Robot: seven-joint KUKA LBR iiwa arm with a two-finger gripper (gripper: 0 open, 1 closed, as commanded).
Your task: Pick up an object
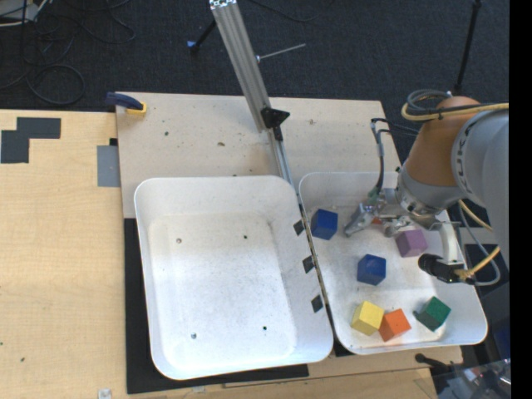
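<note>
Blocks are lying scattered in the right bin [474, 327], and the nearest of them are sitting in a row along its front edge: a yellow block [367, 317], an orange block [395, 324] touching the yellow one's right side, and a green block [433, 312] a little apart to the right. Beside this bin, the left bin [216, 273] is taking up the middle of the bench, its white floor dotted with a few dark specks.

Further back in the right bin, a blue block [371, 269] is resting near the centre. Behind and to the right of it, a purple block [411, 242] is lying just beside the gripper [376, 217]. Another blue block [324, 224] is sitting near the bin's left wall, just left of the gripper.

The gripper is hanging low over the rear middle of the right bin, between the far blue block and the purple block. Its fingers seem to be spread apart, one grey finger pointing left toward the far blue block, though the metal parts are blurring together and the gap is hard to read. No block is showing between them.

The grey arm [465, 160] with its orange band is reaching in from the right above the bin's back corner.

Beyond the bins, a slanted aluminium rail [243, 52] is rising from the bench toward the dark floor.
</note>
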